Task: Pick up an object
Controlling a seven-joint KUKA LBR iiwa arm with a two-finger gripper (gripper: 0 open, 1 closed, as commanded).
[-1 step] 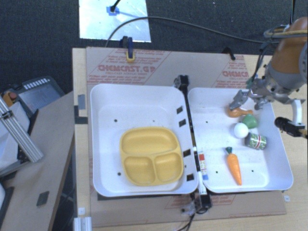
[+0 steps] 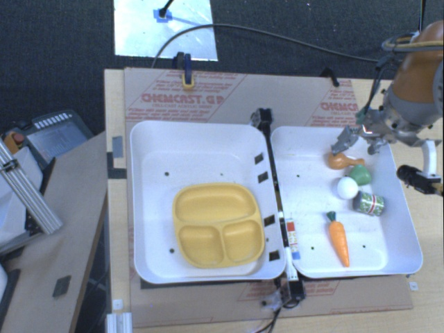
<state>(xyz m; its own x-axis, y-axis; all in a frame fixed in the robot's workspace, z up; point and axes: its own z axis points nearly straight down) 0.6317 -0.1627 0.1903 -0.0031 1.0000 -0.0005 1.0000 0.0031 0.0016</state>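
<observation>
Five small things crowd the right bin; gripper fingers look spread, gripping nothing, so I'd drop straight onto the orange toy.

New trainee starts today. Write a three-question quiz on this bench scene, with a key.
1. True or false: the yellow tray lies in the right bin.
2. Which lies nearest the bench's front edge: A white ball, B carrot, C can?
3. The gripper hangs over the right bin's ____ corner (near or far).

Key: 1 false, it lies in the left bin. 2 B. 3 far.
</observation>
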